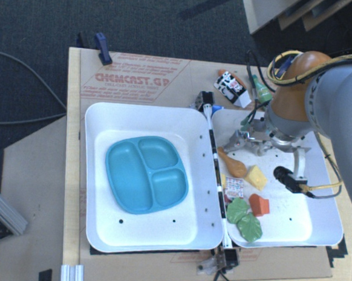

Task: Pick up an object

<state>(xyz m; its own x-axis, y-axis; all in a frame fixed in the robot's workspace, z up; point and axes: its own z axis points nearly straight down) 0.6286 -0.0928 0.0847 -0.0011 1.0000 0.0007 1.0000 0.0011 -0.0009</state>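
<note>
The right bin [314, 229] holds several small objects along its left side. They are a brown drumstick-shaped piece [232, 163], a yellow block [257, 177], a red-orange block [259, 204], a small patterned packet [234, 187] and two green leafy pieces [239, 209] [250, 229]. My gripper [272, 146] hangs over the upper part of this bin, just right of the drumstick piece and above the yellow block. The grey arm with its orange band [298, 86] covers the bin's back right corner. Nothing can be seen held.
The left bin [99, 118] contains a blue divided plate [147, 174]. A black-and-white toy [232, 87] lies on the bench behind the right bin, and a blue clamp [102, 48] sits at the bench's back left. A black part with a yellow cable [289, 179] hangs by the wrist.
</note>
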